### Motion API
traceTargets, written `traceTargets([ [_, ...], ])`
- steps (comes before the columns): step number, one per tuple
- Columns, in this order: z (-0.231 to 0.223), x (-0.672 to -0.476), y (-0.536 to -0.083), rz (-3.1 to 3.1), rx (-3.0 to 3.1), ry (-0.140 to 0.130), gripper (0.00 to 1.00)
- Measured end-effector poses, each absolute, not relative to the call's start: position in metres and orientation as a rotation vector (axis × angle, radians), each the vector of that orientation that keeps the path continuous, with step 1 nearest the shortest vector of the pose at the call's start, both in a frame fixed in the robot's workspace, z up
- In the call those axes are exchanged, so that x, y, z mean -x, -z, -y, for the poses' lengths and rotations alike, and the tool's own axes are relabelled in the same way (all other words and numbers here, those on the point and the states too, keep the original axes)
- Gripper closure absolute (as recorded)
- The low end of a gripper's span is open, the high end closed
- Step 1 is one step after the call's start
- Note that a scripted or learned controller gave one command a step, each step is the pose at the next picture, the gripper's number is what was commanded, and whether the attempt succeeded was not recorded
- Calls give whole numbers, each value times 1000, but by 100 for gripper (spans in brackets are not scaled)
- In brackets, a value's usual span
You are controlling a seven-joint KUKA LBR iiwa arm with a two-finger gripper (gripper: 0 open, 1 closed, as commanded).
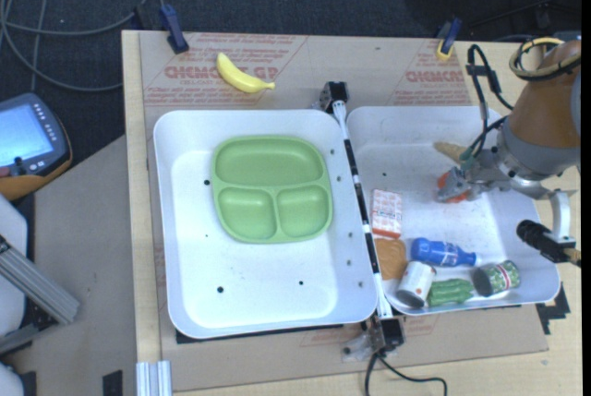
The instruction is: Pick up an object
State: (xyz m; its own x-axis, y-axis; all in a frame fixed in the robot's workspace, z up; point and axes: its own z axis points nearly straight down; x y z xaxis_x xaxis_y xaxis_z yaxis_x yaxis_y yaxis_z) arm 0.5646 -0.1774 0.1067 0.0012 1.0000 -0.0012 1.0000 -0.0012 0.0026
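Arm (545,122) comes in from the right, wrist down low in the right bin (420,131). Gripper (454,189) sits at mid-height of that bin, toward its right half, just over the bin floor. Something reddish/grey is at the tip, too blurred to call. Can't tell how the gripper is set or whether it has anything.

Right bin contents, all clustered toward the near edge:
- white packet with red print (386,211), lying flat by the divider between the bins
- brown flat piece (391,258), just below the packet, against the divider
- blue bottle (441,252), on its side, right of the brown piece
- white cup or can (415,284), tipped over, near corner
- green item (450,293), lying beside the white can, touching or nearly so
- can with a green/red label (497,278), on its side, rightmost of the cluster
- tan stick-like piece (450,150), farther back, just beyond the gripper

None of the cluster is touching the gripper; the blue bottle is nearest, a bit toward the near edge.

Left bin (180,228): green divided plate (272,187), three compartments, flat, sitting in the far half of the bin.

On the bench (148,200) outside the bins: banana (243,75) behind the left bin, blue clamps (173,29) at the far corners. Handheld screen unit (28,138) off the bench to the left, cable (74,11) looped on the floor.
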Motion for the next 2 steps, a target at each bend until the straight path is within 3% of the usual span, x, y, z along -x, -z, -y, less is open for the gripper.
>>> traceTargets([
  [1, 116, -583, -86, -2223, -2219, -3, 100],
  [2, 35, -588, -185, -2223, -2219, -3, 100],
])
